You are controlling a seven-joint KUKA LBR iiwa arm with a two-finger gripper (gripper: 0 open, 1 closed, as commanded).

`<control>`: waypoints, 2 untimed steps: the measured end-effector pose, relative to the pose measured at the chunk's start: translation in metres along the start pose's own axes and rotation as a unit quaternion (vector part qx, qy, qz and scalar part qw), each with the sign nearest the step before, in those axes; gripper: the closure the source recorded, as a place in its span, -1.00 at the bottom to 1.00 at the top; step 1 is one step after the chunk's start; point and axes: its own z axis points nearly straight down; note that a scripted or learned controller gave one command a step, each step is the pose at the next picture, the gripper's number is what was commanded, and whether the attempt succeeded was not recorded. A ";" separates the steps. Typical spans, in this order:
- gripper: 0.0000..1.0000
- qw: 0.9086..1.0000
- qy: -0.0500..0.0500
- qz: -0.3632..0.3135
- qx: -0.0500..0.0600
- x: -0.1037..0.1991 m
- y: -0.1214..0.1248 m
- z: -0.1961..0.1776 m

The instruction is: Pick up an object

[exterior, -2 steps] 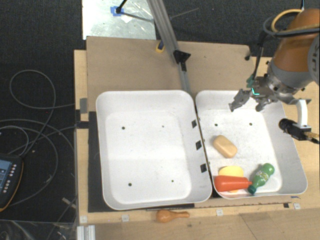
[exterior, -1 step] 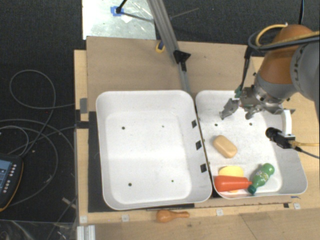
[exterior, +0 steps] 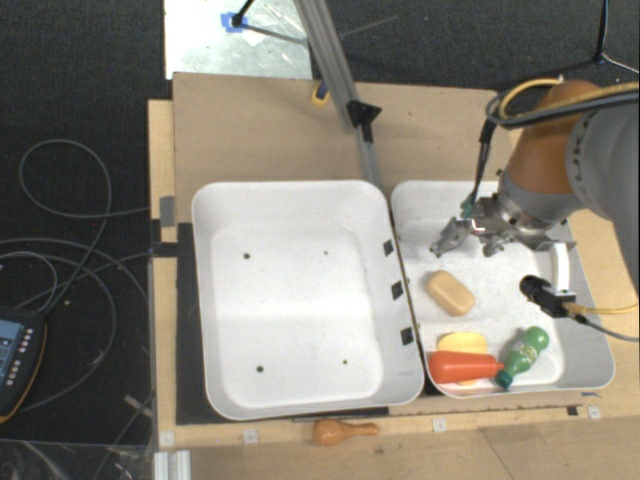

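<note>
The right bin holds a tan oval lump near its middle. At its front lie a yellow piece, an orange carrot and a small green bottle, close together. My gripper hangs over the back half of this bin, just behind the tan lump and apart from it. Its two fingers are spread open with nothing between them. The grey arm with its orange band comes in from the right.
The left bin sits beside the right one, sharing a wall with black clips. A tan pear-shaped object lies on the bench in front of the bins. A grey pole slants over the back.
</note>
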 end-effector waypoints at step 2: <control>1.00 1.000 0.000 0.000 -0.004 0.000 0.002 0.016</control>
